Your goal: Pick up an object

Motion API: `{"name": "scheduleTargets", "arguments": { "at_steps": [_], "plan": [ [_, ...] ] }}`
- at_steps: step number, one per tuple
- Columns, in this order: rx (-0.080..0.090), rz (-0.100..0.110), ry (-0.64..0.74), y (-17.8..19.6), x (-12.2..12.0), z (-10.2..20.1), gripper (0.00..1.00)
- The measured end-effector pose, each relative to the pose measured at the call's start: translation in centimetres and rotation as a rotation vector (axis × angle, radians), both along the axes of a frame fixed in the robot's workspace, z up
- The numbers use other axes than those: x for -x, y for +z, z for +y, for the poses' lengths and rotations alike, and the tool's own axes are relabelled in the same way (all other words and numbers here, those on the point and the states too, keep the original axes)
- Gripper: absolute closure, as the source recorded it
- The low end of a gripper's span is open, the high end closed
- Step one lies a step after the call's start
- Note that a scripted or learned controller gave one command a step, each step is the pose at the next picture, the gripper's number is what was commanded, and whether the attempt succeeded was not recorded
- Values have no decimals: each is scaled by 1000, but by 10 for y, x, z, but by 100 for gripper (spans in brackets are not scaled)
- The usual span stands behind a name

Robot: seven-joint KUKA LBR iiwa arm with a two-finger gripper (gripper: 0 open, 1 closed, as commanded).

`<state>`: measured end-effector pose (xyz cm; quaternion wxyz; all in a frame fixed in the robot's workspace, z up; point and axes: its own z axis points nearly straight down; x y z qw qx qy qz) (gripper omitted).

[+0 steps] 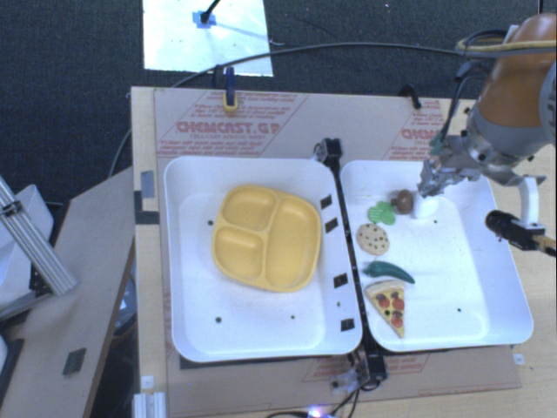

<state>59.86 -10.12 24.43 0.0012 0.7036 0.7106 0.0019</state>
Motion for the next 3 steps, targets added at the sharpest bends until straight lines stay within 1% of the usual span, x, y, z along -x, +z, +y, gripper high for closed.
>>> {"name": "scheduleTargets", "arguments": {
  "at_steps": [2,3],
  "plan": [
    [-1,2,0,-25,-28,106,100],
    [-1,2,0,-30,-31,163,100]
  ]
}}
